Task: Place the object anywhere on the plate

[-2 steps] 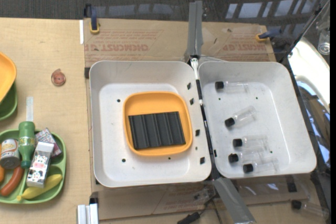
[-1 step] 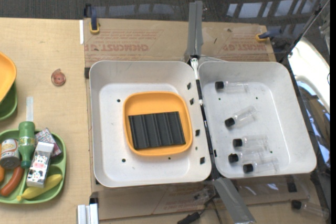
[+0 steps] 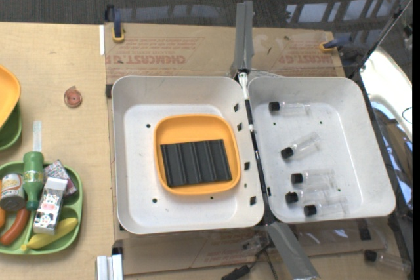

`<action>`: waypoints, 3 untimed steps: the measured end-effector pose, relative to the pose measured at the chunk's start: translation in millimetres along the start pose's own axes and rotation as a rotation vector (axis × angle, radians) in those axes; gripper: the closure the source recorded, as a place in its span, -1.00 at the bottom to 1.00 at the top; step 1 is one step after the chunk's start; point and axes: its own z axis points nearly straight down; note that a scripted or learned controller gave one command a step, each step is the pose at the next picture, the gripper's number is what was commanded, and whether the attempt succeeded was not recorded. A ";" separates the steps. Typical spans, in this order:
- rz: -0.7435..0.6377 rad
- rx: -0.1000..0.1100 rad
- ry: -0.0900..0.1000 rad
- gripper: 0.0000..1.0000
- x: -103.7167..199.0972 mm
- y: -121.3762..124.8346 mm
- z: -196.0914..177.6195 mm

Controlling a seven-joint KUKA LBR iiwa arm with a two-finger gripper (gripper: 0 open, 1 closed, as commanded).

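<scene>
1. Two white bins sit side by side: the left bin [image 3: 131, 160] and the right bin [image 3: 367, 160].
2. An orange plate [image 3: 197, 130] lies in the left bin, with a dark ribbed mat [image 3: 197, 162] on it.
3. Five clear vials [image 3: 305, 146] with black caps lie scattered in the right bin, apart from each other.
4. A green tray [image 3: 62, 236] of toy food sits on the wooden table, left of the bins.

Cardboard sheet [image 3: 197, 49] reads "CHEMCYST", printed upside down.

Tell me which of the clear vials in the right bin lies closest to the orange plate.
The vial with its black cap at mid-height of the right bin; its cap sits further left, nearer the orange plate, than the four others'.
</scene>
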 end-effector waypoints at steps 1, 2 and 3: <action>-0.237 -0.004 -0.002 1.00 -54.4 63.0 48.0; -0.389 -0.002 -0.001 1.00 -12.9 -5.2 1.0; -0.534 -0.001 0.000 1.00 -7.0 -3.0 0.3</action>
